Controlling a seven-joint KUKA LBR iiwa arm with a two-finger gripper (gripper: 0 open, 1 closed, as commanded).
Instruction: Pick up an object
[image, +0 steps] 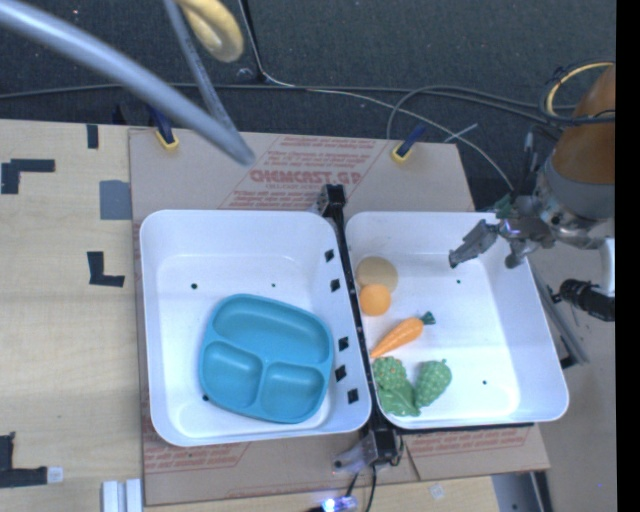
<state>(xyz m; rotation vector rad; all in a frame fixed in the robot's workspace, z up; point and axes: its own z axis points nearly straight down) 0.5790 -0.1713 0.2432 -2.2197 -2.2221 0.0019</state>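
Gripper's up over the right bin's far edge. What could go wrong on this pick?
1. The gripper hangs well away from the items, so a long descent may land off target.
2. The carrot, orange ball and beige ball crowd the divider; fingers may hit that wall.
3. The two green vegetables touch; a grab may nudge both.
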